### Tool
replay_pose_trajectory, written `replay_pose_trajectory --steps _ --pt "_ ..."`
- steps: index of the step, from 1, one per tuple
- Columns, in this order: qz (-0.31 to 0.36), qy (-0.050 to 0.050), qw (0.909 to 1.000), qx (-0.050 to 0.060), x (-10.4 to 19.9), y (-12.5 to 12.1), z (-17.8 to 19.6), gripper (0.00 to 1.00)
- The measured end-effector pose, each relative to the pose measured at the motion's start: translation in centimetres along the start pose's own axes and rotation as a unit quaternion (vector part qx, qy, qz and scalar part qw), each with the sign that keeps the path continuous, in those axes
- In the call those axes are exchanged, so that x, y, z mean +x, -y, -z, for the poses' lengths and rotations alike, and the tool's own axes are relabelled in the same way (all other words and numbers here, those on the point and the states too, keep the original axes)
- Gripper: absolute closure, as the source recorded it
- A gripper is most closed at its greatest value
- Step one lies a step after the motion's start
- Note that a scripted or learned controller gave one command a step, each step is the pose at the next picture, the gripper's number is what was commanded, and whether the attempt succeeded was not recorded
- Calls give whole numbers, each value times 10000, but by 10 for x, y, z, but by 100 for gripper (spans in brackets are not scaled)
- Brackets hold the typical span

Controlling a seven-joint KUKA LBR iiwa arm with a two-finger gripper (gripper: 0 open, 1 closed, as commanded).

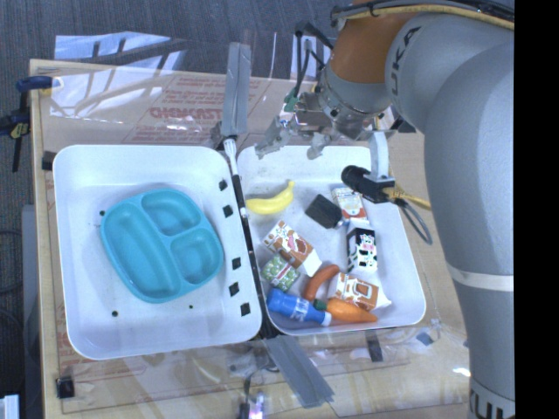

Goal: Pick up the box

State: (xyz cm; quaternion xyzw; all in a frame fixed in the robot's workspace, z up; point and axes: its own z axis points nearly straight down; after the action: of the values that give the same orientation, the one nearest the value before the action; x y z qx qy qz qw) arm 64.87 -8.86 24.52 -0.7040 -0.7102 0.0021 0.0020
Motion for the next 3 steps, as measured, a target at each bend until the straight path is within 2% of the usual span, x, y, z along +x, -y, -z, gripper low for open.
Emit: replay_pose_trajectory --steps 1,2,3 --pt "-720 0 9974 -1 -20 51 -45 0" --pt "-538 -1 9986 1 -49 56 -156 0" --pt "-1130 -1 9936 -6 -33 106 -155 0"
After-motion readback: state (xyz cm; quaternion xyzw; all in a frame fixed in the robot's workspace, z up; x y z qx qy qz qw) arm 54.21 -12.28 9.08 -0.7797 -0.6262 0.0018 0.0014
